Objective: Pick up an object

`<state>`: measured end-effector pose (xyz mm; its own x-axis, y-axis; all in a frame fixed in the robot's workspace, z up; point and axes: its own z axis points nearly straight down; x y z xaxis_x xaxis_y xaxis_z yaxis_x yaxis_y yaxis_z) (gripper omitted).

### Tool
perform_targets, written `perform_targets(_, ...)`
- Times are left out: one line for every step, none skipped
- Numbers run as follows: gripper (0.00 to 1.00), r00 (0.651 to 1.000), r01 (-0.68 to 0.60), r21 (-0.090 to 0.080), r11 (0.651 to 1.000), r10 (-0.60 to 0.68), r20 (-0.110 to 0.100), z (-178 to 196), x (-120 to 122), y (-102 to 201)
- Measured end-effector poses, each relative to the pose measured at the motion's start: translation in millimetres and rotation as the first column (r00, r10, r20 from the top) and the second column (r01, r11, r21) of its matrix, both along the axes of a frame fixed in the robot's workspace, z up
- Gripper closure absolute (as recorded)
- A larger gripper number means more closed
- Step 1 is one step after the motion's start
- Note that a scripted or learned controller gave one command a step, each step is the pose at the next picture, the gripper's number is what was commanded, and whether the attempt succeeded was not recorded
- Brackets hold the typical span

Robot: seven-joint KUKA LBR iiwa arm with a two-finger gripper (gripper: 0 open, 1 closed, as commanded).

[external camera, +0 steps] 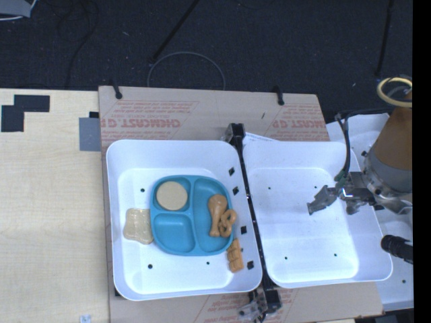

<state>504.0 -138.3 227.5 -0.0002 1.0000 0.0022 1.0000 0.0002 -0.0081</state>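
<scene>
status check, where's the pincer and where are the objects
Pincer over the right bin. Items all in the left bin: blue plate with round biscuit and brown pieces, pale slice at its left. Between pincer and items: the bin walls.

- The arm (394,147) runs off the right side, so only its wrist end is seen.
- The cardboard sheet (202,116) lies mostly hidden under the left bin (128,160) and the right bin (303,157), and the bottom edge cuts off its lower print.
- The brown pieces (222,215) in the right compartment of the blue tray (176,237) overlap, so their count is unclear.
- The pale piece (138,225) touches the tray's left rim; whether it slips beneath cannot be told.
</scene>
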Motion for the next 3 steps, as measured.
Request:
perform_targets(0.00, 1.000, 0.001, 0.001, 1.000, -0.001, 0.000, -63.8, -3.6, -0.4)
perform_targets(0.00, 1.000, 0.000, 0.001, 1.000, 0.000, -0.002, -124.2, -4.9, 9.6)
perform_targets(1.00, 1.000, 0.008, 0.000, 1.000, -0.008, 0.001, -111.2, -4.0, 7.3)
